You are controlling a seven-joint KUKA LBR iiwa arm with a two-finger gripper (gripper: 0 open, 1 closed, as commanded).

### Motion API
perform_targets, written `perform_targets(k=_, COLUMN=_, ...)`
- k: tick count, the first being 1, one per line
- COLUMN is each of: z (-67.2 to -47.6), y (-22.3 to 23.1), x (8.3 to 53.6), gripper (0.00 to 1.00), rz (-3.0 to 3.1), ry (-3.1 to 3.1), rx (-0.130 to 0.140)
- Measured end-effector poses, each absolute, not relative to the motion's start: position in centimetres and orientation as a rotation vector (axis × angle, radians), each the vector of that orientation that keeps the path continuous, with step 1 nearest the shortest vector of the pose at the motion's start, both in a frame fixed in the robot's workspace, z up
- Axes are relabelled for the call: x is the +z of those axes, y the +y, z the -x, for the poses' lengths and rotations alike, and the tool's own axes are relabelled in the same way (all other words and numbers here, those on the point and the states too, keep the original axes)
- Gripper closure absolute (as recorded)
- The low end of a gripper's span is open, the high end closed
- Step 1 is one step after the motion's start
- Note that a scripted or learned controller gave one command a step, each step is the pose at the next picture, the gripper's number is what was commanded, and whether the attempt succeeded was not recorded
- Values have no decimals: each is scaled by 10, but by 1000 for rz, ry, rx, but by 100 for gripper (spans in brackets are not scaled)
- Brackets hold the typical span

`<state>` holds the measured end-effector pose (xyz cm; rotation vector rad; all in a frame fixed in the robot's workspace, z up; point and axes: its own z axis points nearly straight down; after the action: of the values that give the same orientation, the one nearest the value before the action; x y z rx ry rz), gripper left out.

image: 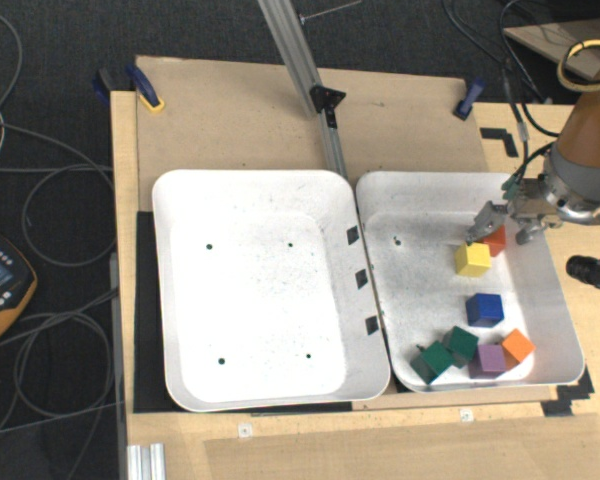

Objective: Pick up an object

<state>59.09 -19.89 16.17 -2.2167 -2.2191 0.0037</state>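
The gripper (502, 226) hangs with its fingers spread open over the right bin (420, 298), just above the yellow block (472, 259) and a red block (495, 238), gripping nothing.

End effector (502, 226) low, fingers spread

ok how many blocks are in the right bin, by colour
yellow block: 1
red-orange block, partly behind the gripper: 1
blue block: 1
orange block: 1
purple block: 1
green blocks: 2
total: 7
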Motion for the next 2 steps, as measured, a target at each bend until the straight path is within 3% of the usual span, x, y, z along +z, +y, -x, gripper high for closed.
perform_targets(k=1, z=-593, y=-199, x=176, gripper=100, rz=2222, ry=-2225, rx=-3)
perform_targets(k=2, z=-596, y=-210, x=233, gripper=100, rz=2226, ry=-2229, rx=-5)
